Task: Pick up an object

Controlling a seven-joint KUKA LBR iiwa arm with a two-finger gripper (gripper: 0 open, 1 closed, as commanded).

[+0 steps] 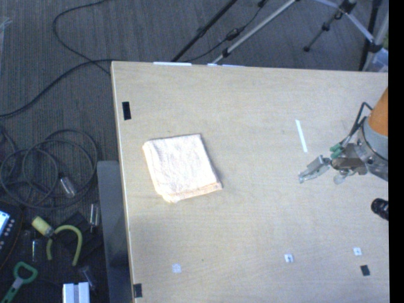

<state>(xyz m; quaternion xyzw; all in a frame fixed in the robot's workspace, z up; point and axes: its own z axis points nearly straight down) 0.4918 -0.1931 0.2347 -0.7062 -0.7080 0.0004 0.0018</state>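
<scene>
A folded cream cloth [181, 166] lies flat on the pale wooden bench top [252, 106], left of centre. My gripper [320, 178] hangs over the bench at the right, well to the right of the cloth and apart from it. Its two fingers [312, 169] are spread, so it is open, and nothing sits between them. The grey wrist with its orange band [380, 115] enters from the right edge.
A thin white strip [301, 136] lies on the bench just above-left of the gripper. Small markers [288, 257] dot the front of the bench, and a black tag [126, 110] sits near its left edge. Cables and hand tools [57, 238] cover the floor to the left.
</scene>
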